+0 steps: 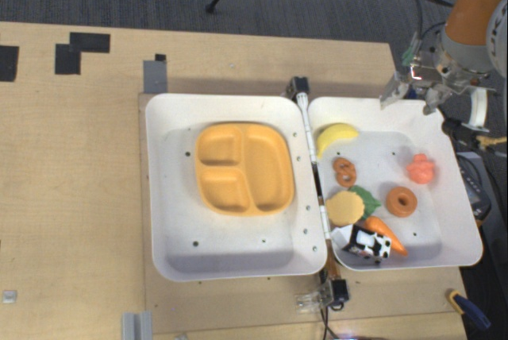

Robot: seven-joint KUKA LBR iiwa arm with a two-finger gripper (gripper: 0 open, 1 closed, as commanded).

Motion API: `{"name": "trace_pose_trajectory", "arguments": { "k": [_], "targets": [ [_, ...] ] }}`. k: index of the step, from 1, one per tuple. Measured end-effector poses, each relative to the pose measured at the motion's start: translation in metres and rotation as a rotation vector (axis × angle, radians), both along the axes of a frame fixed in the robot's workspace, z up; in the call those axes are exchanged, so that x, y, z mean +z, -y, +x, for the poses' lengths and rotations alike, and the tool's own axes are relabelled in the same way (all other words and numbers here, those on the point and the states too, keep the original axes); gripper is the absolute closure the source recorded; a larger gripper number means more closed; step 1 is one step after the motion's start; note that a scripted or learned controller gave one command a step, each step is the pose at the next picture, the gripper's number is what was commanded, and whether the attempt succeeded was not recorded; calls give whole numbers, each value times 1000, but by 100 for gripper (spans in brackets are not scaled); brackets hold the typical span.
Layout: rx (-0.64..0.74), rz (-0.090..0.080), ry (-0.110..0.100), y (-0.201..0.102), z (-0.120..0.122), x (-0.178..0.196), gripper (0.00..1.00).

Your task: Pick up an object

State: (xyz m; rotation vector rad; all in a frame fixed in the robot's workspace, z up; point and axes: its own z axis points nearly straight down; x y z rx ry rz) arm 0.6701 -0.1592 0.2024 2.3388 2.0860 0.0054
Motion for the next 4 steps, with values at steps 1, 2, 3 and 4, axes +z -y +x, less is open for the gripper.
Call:
{"name": "trace_pose_trajectory", "arguments": {
  "k": [1,2,3,4],
  "targets": [
    [109,-1,13,-41,0,-90,0],
    [85,2,-5,-48,-23,-101,0],
    [104,3,-7,-74,-72,-101,0],
    [14,2,10,-74,-127,-113,0]
  ]
}}
